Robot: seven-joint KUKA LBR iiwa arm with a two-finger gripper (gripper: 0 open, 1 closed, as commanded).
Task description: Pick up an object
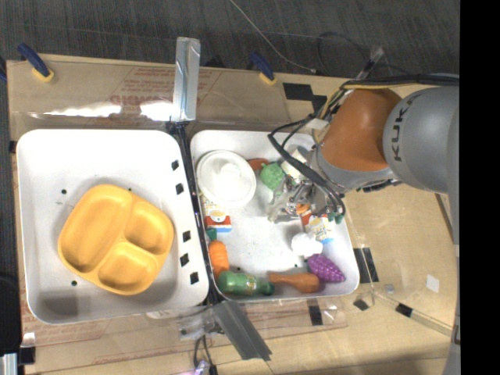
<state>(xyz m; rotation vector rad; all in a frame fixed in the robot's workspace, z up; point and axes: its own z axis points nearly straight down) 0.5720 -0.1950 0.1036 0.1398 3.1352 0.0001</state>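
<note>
Arm in from right, wrist bent down over right bin (pixel 234 143), gripper (pixel 293 201) low among toys beside green ball (pixel 273 176); finger state: cannot tell. Purple grapes (pixel 326 268) near bin corner.

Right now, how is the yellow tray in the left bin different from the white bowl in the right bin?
The yellow tray is divided into several compartments; the white bowl is a single round dish. The tray looks much larger than the bowl. The tray lies by itself in the left bin, while the bowl sits in the right bin near toy foods such as the purple grapes. Both lie open side up.
</note>
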